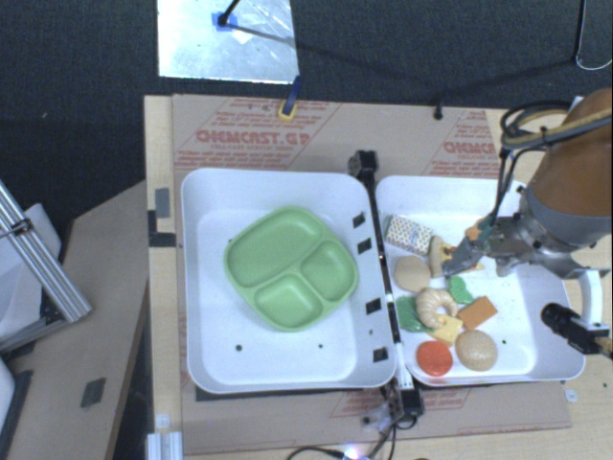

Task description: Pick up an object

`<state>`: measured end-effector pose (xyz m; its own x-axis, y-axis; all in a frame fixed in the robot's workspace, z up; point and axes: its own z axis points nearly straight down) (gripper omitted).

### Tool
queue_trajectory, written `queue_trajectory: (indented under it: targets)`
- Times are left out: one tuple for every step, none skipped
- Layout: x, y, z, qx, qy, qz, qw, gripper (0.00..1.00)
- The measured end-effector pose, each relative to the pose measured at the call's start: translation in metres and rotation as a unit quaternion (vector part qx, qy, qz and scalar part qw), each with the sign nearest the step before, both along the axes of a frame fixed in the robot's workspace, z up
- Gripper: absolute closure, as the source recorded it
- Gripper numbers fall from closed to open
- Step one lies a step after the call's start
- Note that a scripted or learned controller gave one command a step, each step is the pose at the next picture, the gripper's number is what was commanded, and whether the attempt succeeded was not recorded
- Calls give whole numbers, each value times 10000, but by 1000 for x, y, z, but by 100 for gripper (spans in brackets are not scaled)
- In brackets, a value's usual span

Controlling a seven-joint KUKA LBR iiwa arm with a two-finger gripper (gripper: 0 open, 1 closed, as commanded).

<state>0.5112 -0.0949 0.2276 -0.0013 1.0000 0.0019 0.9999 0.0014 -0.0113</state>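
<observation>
Several toy foods crowd the right bin's (pixel 536 209) inner half; the gripper (pixel 463 257) hangs low over them, its jaw state indiscernible; the pretzel (pixel 436 304), mid-pile, looks light, stiff, best pinched across one loop.

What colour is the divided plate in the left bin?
Light green; the plate shows plainly in the camera view, lying in the left bin.
</observation>
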Motion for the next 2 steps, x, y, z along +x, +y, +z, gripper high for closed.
queue_trajectory:
  targets:
    - [3, 0, 6, -8, -64, 13, 10000, 0]
    - [4, 1, -36, -5, -46, -2, 10000, 0]
